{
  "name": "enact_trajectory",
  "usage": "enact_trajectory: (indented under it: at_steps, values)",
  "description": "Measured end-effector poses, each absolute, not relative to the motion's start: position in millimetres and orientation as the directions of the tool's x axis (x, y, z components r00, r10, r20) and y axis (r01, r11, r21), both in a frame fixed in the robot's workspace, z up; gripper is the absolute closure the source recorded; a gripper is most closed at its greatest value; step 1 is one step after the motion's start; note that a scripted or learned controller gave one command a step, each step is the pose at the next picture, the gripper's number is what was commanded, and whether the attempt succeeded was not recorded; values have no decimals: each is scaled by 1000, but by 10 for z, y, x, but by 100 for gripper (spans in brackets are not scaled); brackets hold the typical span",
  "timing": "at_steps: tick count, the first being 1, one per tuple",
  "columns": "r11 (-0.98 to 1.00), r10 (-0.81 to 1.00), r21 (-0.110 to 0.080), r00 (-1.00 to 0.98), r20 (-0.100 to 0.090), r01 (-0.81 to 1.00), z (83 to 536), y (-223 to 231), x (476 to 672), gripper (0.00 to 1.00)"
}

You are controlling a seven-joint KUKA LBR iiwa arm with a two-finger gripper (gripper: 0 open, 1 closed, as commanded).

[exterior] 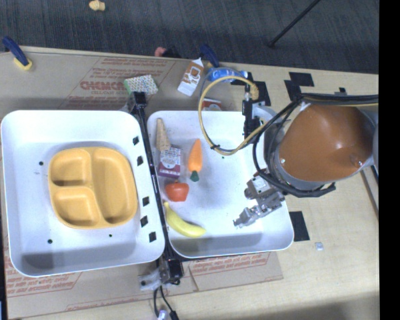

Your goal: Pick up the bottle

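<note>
- Reaching in from the right, the grey arm [323, 145] with its orange band is seen above the right bin [270, 239], and the gripper [253, 213] is held low over the bin's bare floor near the right wall.
- How far the jaws are parted cannot be told; nothing is seen between them.
- The bottle [170, 162], small with a pink and white label, is found lying at the left side of the right bin, well apart from the gripper.
- The bottle is crowded by other things: a beige cone [161, 134] just above it, a toy carrot [195, 157] just beside it on the right, a red tomato [177, 191] just below it, and a banana [182, 223] further down.
- A yellow divided plate [92, 187] is seen in the left bin [20, 245].
- Red printing is seen on the cardboard [87, 79] under the bins, but it is too blurred to be read with confidence.
- The bottle's label cannot be read.
</note>
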State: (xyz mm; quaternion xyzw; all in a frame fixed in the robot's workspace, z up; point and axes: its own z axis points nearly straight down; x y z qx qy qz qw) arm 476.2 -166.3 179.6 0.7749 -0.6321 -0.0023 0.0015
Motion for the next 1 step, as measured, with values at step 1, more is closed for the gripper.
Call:
enact_trajectory:
  at_steps: [1]
  values:
    - [-71,-997,0,71,0,-997,2162,-1394,4769,100]
